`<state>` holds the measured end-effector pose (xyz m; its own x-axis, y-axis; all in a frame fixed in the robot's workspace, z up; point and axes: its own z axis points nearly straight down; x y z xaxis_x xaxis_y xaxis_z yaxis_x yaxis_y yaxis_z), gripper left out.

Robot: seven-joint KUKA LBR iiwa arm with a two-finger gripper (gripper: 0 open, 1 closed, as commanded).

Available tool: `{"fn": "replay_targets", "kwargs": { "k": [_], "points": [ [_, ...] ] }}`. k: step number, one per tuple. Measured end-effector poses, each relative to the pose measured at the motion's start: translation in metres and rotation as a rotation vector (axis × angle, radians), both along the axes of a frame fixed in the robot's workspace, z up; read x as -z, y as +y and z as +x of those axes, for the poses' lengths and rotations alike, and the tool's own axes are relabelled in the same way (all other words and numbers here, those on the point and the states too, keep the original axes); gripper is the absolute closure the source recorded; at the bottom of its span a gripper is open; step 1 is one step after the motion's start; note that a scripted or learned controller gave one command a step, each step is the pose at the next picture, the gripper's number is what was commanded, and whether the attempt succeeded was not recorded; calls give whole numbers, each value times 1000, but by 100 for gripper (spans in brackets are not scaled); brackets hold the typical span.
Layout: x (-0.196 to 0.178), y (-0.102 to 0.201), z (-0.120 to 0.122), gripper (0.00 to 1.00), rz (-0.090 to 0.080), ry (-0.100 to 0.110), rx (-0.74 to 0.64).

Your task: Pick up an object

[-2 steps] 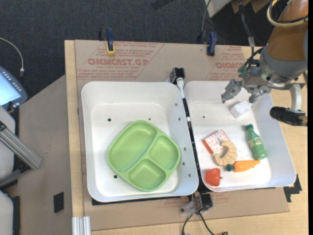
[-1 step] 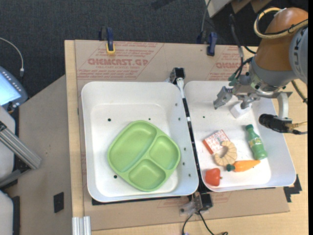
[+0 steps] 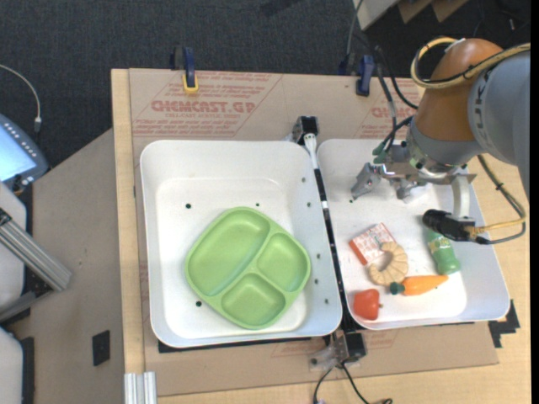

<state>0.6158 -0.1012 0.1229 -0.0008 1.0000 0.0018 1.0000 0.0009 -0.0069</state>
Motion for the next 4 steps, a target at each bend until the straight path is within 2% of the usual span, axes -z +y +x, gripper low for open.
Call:
{"fn": "replay_targets", "kwargs": {
  "k": [1,3,4],
  "points": [
    [-15,-1,2,100,-2,-8,1],
    [-114,-10,9,100,-4,-15,0],
    [-103,46,5,100,1,-5,-5]
  ]
}}
